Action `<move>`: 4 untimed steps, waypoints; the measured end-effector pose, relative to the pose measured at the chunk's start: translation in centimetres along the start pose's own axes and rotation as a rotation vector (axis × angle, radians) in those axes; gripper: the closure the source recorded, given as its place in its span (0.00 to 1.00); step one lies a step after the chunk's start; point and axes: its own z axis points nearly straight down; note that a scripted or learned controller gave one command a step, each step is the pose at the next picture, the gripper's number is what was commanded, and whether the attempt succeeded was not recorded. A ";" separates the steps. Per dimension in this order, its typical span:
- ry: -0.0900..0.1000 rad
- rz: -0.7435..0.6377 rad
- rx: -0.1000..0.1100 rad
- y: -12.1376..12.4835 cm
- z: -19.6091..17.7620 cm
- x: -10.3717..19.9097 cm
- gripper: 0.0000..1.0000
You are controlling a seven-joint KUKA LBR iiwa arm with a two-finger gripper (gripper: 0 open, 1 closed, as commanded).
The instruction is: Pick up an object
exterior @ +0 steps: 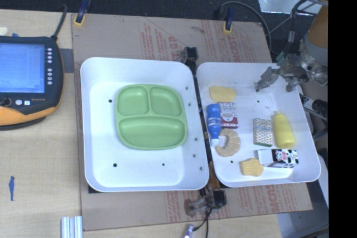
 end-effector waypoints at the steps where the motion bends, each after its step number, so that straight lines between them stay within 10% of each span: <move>1: -0.002 -0.001 0.001 -6.5 1.9 -2.9 0.00; 2: -0.001 -0.002 0.001 -5.3 8.0 -2.8 0.00; 3: -0.002 -0.004 0.002 -5.3 6.9 -2.9 1.00; 4: 0.000 -0.003 0.000 -8.5 0.4 4.2 1.00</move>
